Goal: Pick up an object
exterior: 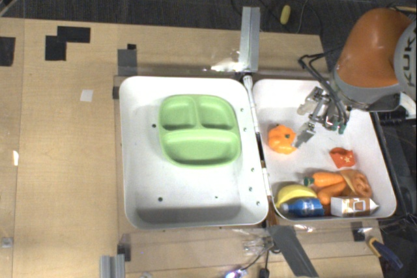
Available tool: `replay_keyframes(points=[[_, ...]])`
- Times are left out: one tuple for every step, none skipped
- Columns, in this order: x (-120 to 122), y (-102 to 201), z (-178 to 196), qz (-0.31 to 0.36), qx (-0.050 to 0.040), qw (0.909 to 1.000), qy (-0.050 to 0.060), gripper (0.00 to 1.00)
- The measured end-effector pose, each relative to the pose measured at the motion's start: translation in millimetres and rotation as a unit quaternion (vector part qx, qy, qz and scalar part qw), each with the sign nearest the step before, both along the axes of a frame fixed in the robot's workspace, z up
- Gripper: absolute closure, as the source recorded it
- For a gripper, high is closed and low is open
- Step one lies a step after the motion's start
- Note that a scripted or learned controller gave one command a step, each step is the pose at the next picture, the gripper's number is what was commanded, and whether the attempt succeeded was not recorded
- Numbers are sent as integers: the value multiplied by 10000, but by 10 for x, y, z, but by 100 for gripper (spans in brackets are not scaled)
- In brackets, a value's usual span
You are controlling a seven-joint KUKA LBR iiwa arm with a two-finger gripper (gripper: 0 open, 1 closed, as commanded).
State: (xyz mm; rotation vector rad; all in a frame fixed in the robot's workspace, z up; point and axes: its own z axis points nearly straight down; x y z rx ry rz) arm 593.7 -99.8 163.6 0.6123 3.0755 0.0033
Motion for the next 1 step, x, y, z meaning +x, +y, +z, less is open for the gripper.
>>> replay_keyframes(points=[[9, 159, -748, -1280, 4, 9918, -26, 0]])
